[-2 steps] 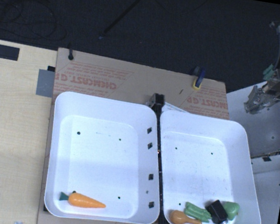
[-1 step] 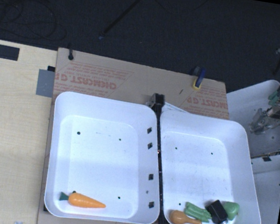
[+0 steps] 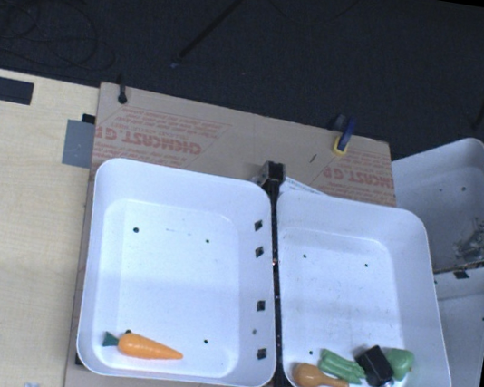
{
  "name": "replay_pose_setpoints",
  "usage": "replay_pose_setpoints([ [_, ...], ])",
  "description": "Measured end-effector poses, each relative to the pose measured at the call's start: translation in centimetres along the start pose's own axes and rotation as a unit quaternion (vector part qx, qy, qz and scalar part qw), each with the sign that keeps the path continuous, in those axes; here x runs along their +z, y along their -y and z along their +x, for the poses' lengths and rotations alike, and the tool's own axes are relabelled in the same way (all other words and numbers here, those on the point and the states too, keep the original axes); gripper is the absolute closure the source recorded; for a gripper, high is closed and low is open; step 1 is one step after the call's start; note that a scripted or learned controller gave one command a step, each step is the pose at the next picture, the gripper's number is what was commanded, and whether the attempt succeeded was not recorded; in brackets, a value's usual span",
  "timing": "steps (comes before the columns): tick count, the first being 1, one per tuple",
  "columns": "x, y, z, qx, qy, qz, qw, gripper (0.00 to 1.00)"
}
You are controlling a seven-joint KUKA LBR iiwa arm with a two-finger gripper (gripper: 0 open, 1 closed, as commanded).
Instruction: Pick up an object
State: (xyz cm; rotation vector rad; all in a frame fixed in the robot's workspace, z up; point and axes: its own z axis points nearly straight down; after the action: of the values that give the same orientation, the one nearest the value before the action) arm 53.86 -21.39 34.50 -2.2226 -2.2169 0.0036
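Left bin (image 3: 119, 213): orange carrot (image 3: 150, 348) lying along its near edge, toward the near-left corner.
Right bin (image 3: 414, 263): near-right corner holds green pieces (image 3: 343, 368), a black block (image 3: 376, 366), an orange pear-shaped piece (image 3: 318, 379), all touching.
Gripper: cannot tell.

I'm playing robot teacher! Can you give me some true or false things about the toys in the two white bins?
1. The carrot lies in the left bin. True.
2. The carrot lies at the far edge of its bin. False: it lies near the front edge.
3. The black block is in the right bin. True.
4. The right bin's toys are spread all over. False: they crowd its front right corner.
5. The orange pear-shaped toy lies beside the green toy. True.
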Motion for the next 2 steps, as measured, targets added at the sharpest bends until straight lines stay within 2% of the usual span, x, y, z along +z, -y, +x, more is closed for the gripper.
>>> replay_pose_setpoints([
  [1,3.1,3.5,0.1,-0.001,-0.001,0.001,1.0,1.0],
  [2,2.0,6.3,0.1,-0.001,-0.001,0.0,1.0,1.0],
])
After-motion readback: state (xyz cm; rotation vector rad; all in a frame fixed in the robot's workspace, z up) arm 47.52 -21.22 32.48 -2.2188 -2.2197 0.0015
